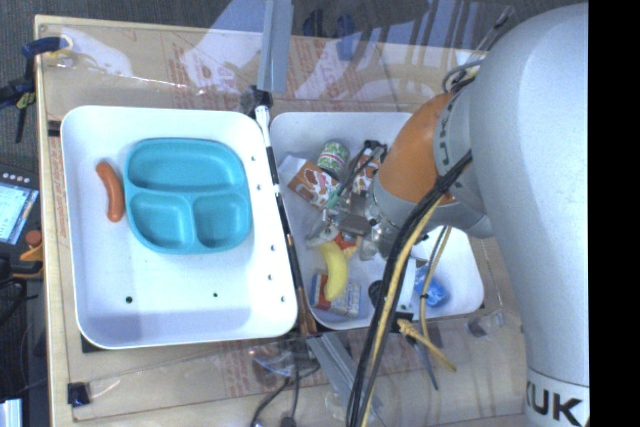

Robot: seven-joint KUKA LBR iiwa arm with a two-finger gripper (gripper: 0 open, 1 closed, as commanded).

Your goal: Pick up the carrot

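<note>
My pincer (343,213) hangs over the right bin's (462,287) clutter; I cannot tell its state. The orange stick I take for the carrot (110,190) lies in the left bin (160,315), beside the teal plate (188,192). It is likely light, stiff and smooth, so I'd grip mid-length, across it.

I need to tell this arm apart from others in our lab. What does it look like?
A bulky light-grey arm with an orange band above the wrist, black and yellow cables trailing along it, dark lettering near its base, and a metallic gripper.
</note>
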